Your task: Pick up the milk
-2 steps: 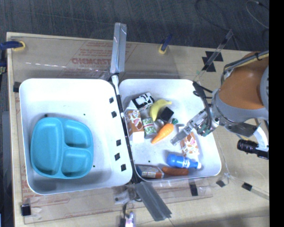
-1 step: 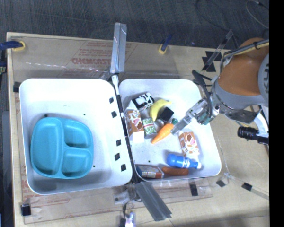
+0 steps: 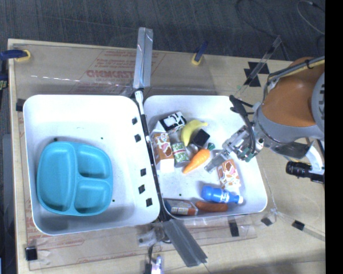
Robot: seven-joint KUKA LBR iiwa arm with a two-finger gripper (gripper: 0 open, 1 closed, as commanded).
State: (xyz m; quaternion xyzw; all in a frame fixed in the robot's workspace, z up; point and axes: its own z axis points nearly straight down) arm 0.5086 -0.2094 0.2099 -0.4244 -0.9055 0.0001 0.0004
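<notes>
Two bins, one tray, and a small heap of play food.

Two white bins: the left bin (image 3: 31,116) has one blue divided tray (image 3: 74,177); the right bin (image 3: 217,104) has one banana (image 3: 190,130), one carrot (image 3: 195,160), one blue bottle (image 3: 220,196), one black-and-white milk carton (image 3: 172,121), one sausage (image 3: 211,207), and three printed cartons or packets, hard to tell apart.

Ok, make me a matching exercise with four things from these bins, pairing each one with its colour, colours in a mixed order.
Things:
1. divided plate in the left bin
2. banana
3. carrot
4. bottle near the right bin's front

Colours:
A. orange
B. blue with a white cap
C. light blue
D. yellow

Pairs: 1-C, 2-D, 3-A, 4-B
</notes>
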